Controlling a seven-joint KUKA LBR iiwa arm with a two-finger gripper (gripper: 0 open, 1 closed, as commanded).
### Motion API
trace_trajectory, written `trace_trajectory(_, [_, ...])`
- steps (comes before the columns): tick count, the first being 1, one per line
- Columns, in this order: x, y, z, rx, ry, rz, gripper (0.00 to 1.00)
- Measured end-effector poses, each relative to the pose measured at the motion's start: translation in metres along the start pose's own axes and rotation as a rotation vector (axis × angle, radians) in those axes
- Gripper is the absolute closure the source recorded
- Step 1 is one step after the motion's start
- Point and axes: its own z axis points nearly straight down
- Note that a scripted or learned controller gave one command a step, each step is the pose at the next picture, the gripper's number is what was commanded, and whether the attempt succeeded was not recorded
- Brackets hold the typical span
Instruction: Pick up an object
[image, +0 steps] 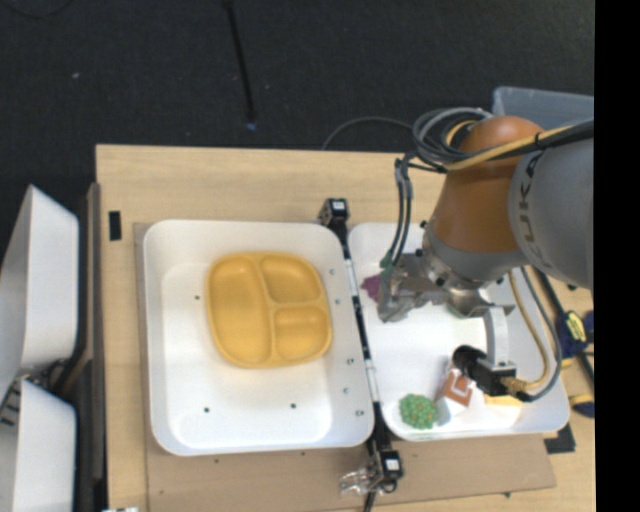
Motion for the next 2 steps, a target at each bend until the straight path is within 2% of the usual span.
trace_trajectory(1, [0.051,-0.001,-0.006,-0.002,0.0,-0.001,1.0])
trace_trajectory(2, [0.103,0.01,-0.017,-0.002,0.0,-0.001,1.0])
